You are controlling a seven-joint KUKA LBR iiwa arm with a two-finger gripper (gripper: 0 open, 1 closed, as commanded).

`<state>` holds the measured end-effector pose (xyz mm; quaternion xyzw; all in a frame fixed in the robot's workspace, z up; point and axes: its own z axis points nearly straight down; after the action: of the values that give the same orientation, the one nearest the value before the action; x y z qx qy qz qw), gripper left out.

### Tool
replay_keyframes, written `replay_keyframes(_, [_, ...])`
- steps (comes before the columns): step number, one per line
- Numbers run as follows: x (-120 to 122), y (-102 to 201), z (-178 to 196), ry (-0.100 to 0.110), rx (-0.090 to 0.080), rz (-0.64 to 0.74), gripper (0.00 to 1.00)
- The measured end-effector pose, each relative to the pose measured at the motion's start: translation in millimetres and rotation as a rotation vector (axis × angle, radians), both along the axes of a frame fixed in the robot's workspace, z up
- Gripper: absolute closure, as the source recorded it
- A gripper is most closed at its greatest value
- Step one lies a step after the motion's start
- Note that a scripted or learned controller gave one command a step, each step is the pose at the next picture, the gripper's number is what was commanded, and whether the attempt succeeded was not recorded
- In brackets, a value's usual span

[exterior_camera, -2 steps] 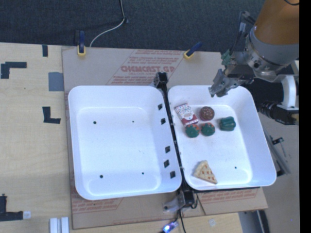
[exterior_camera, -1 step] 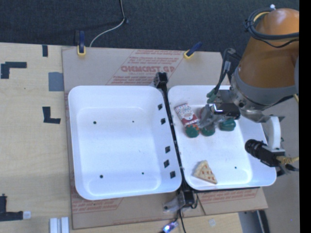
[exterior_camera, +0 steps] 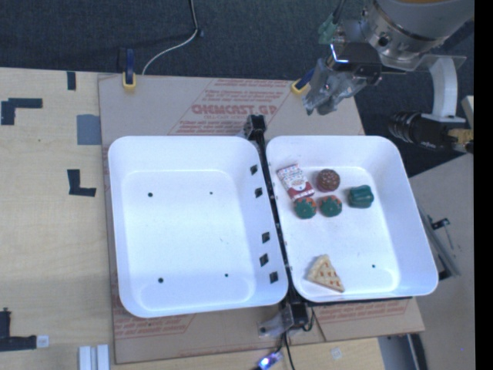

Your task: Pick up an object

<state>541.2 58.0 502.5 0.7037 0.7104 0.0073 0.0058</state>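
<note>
**Arm raised beyond the right bin, five small items lying inside it**

The grey arm with its orange band (exterior_camera: 420,6) enters from the upper right, and its pincer (exterior_camera: 323,99) hangs over the brown cardboard sheet (exterior_camera: 223,106) just past the far rim of the right-hand shallow white plastic bin (exterior_camera: 400,206). The pincer's tips are too blurred and dark to say whether they are spread or closed; nothing can be seen between them.

All the loose things lie in the right bin. Close to the dividing edge in the far-left part sits a small red-and-white printed packet (exterior_camera: 292,179), tilted slightly. Just right of it is a round dark-brown cookie-like disc (exterior_camera: 328,180). Nearer than these, side by side, rest two small dark-green rounded toys with reddish tops (exterior_camera: 305,207) and (exterior_camera: 330,206); the left one touches the packet's near end. Further right, a little apart, is a plain green chunky block (exterior_camera: 360,197). Well apart from that cluster, near the bin's near edge, lies a tan triangular wedge shaped like a pizza slice (exterior_camera: 326,274).

The left-hand shallow white bin (exterior_camera: 123,206) adjoins the right one along a black clipped seam (exterior_camera: 266,222). Both sit on the cardboard, which rests on the pale wooden surface (exterior_camera: 46,230).
</note>
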Motion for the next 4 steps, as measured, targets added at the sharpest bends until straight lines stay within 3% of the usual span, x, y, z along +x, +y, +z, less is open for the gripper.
replay_keyframes(1, [65.4, 65.6, 8.6, 0.014, -0.002, -0.004, 1.0])
replay_keyframes(2, [11.1, -18.2, -40.4, 0.026, -0.005, -0.016, 1.0])
replay_keyframes(3, [-47.9, -68.2, -115.6, 0.028, -0.003, -0.014, 1.0])
replay_keyframes(4, [3.8, 3.4, -5.7, 0.006, -0.001, -0.001, 1.0])
